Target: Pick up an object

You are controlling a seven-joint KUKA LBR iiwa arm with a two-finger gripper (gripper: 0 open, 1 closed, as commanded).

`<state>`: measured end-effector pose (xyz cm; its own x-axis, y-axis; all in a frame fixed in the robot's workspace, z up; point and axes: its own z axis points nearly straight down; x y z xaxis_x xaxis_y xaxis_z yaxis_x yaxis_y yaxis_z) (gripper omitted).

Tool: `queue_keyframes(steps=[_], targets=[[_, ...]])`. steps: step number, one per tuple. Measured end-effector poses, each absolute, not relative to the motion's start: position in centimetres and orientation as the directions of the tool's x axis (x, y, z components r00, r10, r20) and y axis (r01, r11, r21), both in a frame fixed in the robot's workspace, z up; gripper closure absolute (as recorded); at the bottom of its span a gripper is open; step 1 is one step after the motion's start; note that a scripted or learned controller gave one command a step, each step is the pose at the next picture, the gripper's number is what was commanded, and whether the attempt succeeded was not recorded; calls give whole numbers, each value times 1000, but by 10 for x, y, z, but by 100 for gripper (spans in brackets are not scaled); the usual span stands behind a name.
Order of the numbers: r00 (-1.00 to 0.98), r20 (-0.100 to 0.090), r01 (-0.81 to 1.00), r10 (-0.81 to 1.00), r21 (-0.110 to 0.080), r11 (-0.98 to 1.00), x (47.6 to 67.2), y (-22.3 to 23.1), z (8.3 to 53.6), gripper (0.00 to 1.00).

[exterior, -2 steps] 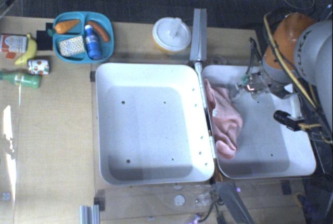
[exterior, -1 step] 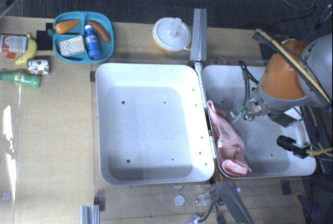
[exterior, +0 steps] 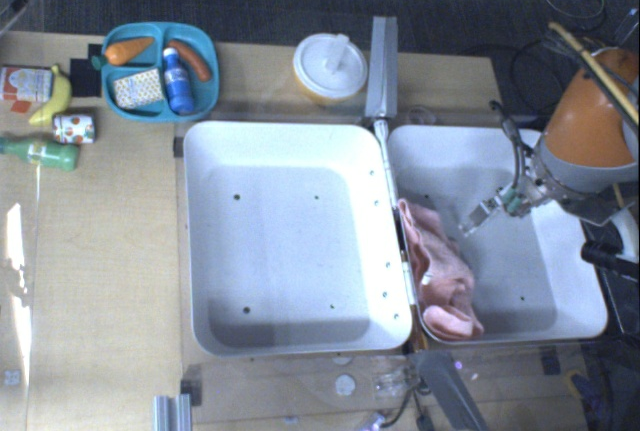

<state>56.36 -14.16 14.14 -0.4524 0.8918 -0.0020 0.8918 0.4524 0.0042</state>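
A crumpled pink cloth (exterior: 437, 271) lies in the right bin (exterior: 560, 304), bunched against its left wall and reaching down to the front left corner. My gripper (exterior: 481, 213) hangs over the middle of that bin, just right of the cloth's upper end and apart from it. Nothing shows in its grasp. The grey arm with its orange band (exterior: 592, 124) comes in from the right edge.
The left bin (exterior: 290, 319) sits beside the right one, with a metal rail (exterior: 381, 69) behind the seam. On the bench behind are a white lidded tub (exterior: 330, 67) and a blue divided plate (exterior: 205, 54) of toy food. A banana, a can and a green bottle (exterior: 42, 153) lie at far left.
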Motion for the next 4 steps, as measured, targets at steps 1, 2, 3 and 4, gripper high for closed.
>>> queue_keyframes(steps=[1,2,3,4], targets=[[-600,-11,800,800,11,600,570,-99,91,0],[-600,-10,800,800,11,600,571,-99,91,0],[-600,-10,800,800,11,600,571,-99,91,0],[-600,-10,800,800,11,600,571,-99,91,0]])
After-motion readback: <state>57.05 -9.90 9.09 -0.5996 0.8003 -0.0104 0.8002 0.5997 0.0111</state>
